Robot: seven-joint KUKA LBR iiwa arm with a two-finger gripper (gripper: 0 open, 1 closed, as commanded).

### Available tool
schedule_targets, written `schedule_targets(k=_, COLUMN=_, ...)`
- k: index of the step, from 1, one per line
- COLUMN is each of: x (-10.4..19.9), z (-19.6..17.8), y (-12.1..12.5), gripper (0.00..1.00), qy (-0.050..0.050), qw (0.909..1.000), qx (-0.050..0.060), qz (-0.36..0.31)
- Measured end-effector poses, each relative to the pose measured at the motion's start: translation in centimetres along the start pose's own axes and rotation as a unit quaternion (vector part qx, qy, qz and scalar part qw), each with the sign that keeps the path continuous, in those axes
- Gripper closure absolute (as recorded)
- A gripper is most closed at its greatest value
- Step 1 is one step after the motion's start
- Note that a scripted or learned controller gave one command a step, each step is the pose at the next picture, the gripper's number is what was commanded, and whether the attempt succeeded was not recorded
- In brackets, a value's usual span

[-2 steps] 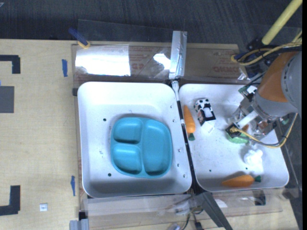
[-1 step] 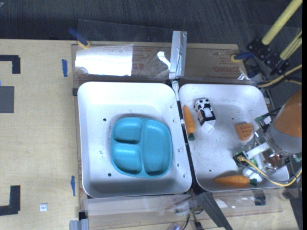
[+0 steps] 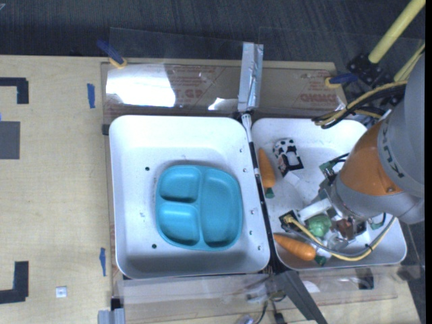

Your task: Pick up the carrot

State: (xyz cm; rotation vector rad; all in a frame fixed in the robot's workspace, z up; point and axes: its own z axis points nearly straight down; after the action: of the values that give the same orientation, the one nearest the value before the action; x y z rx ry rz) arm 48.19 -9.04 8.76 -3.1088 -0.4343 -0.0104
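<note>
Right bin [image 3: 378, 252]: the gripper [image 3: 316, 227] hangs low near the front wall, just above one carrot [image 3: 295, 248]; whether it is open or closed cannot be told. A second carrot [image 3: 266, 169] lies along the left wall. Left bin [image 3: 128, 181]: a blue divided plate [image 3: 200, 206].

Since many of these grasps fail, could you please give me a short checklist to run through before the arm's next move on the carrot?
1. Target found: two carrots lie in the right bin, one by the left wall, one at the near edge: ok.
2. Gripper beside near-edge carrot: ok.
3. Carrot between the fingers: cannot tell.
4. Yellow cable beside that carrot: not ok.
5. Black-and-white item away from gripper: ok.
</note>
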Motion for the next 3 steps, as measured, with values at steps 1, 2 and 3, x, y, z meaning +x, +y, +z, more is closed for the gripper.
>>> schedule_targets(k=1, x=0.2, z=-12.8, y=-0.9, gripper=0.00, qy=-0.002, qw=0.9993, qx=-0.001, qz=0.037)
schedule_targets(k=2, x=1.7, z=-9.5, y=-6.9, gripper=0.00, qy=-0.006, qw=1.0000, qx=0.001, qz=-0.001)
schedule_targets(k=3, x=1.7, z=-10.5, y=-6.8, gripper=1.00, qy=-0.005, qw=1.0000, qx=0.001, qz=0.001)
